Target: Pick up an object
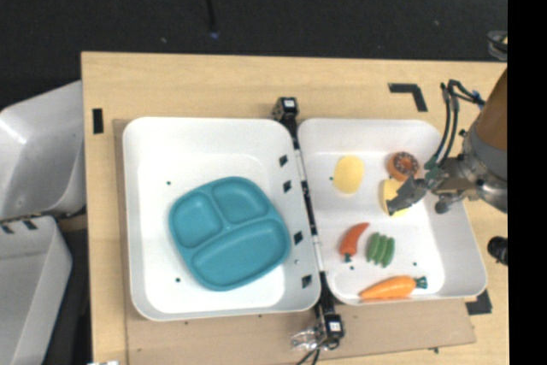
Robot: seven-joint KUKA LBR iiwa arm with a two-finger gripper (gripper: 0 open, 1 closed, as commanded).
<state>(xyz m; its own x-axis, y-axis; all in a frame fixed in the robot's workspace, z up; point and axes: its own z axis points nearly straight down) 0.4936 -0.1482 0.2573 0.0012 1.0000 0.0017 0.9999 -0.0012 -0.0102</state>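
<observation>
Yellow rounded piece [393, 193], small, plastic-looking, is my likely target: it lies in the right white bin [444, 269], toward that bin's right wall, upper half, and is partly covered by my claw [405, 196].

Left to right:
- left white bin [145, 286]: one teal three-compartment plastic tray [228, 232], sitting about centre. Not a candidate from my reach right now.
- right bin, upper left: pale yellow lemon-shaped toy [348, 173], well apart from my claw.
- below it: red chilli-shaped toy [353, 239], with a green ridged vegetable toy [380, 249] just beside it on the right.
- along the near edge: orange carrot toy with green top [393, 288].
- toward the far right: round brown-red toy [402, 162], just above my claw.

Step, as I judge it: approach/descend on the yellow piece, grasp not confirmed. My claw sits right on or over it, tips at its right side. Can't tell how far the claw is spread, or whether anything is between the tips; too dark and small to resolve.

Next move needs: straddle the yellow piece alone, clear of the brown-red toy, close, then lift straight up and check it comes along.
</observation>
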